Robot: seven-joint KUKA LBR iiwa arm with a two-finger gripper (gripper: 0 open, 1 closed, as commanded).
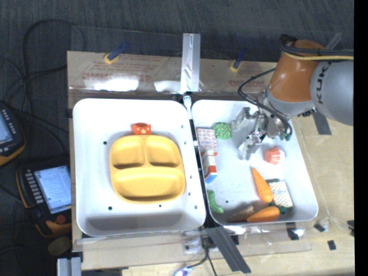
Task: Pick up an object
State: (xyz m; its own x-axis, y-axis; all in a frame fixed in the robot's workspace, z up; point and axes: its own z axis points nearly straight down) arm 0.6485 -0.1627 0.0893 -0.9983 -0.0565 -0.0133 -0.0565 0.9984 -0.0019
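so the gripper (249,144) hangs over the right bin (307,180), fingers apart with nothing between them; closest grab looks like the pink-red toy (274,155) just beside it, sitting clear of the carrots (262,186); I'd centre over it before dropping, then close gently; the clutter near the front wall looks riskier.

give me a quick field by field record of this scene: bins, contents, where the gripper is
left bin: shallow white bin holding a yellow divided plastic tray, with a small orange-red toy at the tray's far edge
right bin: shallow white bin with a green bumpy toy, a pink round toy, two orange toy carrots and a red-and-white packet
gripper: two-finger gripper over the right bin, between the green and pink toys
held: nothing seen between the jaws
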